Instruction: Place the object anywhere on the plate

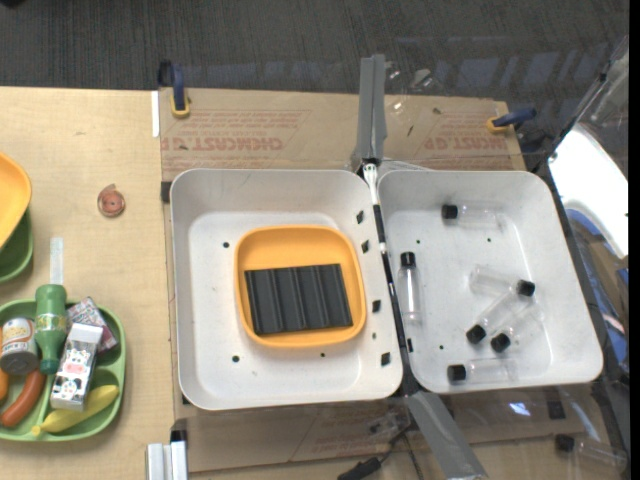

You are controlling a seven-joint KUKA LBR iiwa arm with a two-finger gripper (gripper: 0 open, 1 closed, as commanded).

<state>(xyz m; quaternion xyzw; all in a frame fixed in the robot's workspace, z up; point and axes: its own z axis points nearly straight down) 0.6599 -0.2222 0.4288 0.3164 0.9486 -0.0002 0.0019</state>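
Left bin (pixel 200 368): orange plate (pixel 300 253), centred as drop target. Right bin (pixel 560 348): clear capped vials (pixel 497 318), scattered, awaiting pick. Jaws: state cannot be told

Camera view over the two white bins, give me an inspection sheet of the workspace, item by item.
Surface: cardboard-covered bench bearing two shallow white bins, left bin and right bin.
Job's things: square yellow plate in the left bin, a dark ribbed rectangular block lying on it; several clear plastic tubes with black caps loose in the right bin.
Clutter: green tray of toy food on the wooden table at left, plus a small pink disc.
Grippers: nothing seen.
Cables: nothing seen.
Surroundings: dark carpet; clamps at the cardboard's corners.
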